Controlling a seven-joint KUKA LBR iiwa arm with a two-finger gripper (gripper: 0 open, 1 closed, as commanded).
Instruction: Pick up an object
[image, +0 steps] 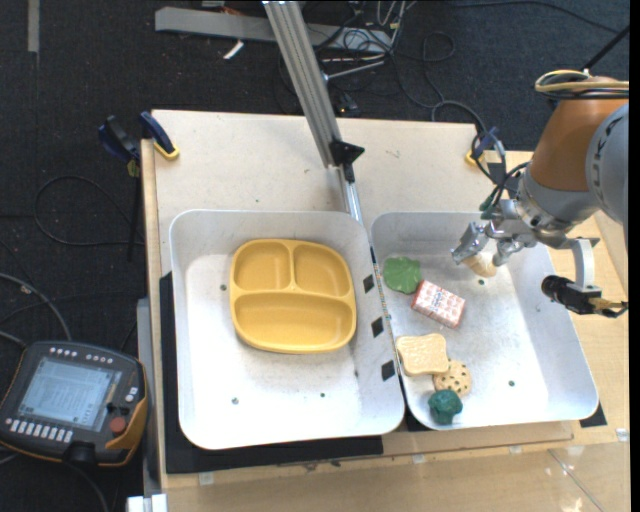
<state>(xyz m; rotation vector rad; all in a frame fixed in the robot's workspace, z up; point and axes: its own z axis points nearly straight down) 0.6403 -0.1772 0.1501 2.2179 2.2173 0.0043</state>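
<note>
- My gripper sits low over the far part of the right-hand bin, with a small pale, cream-coloured object right at its tips.
- I can't make out how wide the gripper is set, nor whether the pale object is truly between its tips or just lying beneath them, so I won't count it as held.
- I judge the step in hand to be the grasp itself: the gripper is down at a candidate object, and nothing shows it lifted clear of the bin floor.
- The next move, as I see it, calls for a firm closure on the pale piece and a straight lift, then a check that it comes up with the gripper.
- Other choices lie on the near-left side of the gripper: a green piece closest, then a pink packet.
- Further toward the near edge sit a slice of toast, a cookie and a dark green lump.
- Well off to the gripper's left, the other bin carries a yellow divided plate.
</note>
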